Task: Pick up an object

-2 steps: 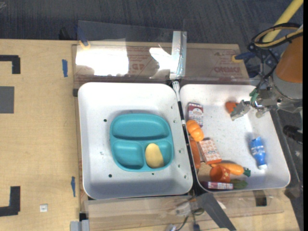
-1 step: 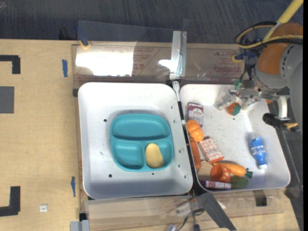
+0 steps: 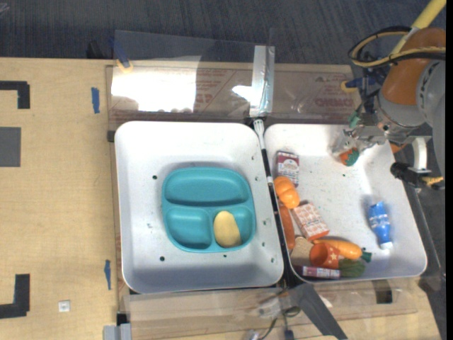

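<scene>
Orange object [image 3: 348,158] near right bin's [image 3: 414,261] far edge, at gripper [image 3: 352,144]; looks small, light, prob rigid; pinch across middle; finger state can't tell.

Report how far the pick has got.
Done: the gripper sits low over the right bin's far corner, with a small orange item at its tip. In hand: nothing I can confirm. Left: lifting an object; the blue bottle and carrot lie untouched.
</scene>
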Controlling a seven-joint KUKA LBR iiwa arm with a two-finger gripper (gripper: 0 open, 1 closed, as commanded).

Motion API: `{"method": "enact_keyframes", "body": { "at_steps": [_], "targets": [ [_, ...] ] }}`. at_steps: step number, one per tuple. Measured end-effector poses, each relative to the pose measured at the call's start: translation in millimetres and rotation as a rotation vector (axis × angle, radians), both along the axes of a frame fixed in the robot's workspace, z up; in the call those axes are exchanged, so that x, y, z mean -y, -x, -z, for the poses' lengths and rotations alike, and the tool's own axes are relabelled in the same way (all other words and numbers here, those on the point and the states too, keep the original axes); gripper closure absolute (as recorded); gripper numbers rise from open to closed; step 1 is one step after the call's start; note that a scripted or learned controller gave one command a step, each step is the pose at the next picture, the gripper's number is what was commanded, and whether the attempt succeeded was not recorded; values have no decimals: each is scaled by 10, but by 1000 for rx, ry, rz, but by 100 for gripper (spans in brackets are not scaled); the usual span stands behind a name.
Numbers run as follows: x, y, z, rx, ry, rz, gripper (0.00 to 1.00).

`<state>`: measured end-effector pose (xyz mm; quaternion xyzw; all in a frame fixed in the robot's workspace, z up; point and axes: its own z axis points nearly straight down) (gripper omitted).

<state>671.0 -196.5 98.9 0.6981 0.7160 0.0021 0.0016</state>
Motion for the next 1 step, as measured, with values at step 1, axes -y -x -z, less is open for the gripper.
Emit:
{"method": "enact_keyframes", "body": {
  "at_steps": [1],
  "targets": [
    [-707, 9, -908, 7, 3, -99, 100]
  ]
}}
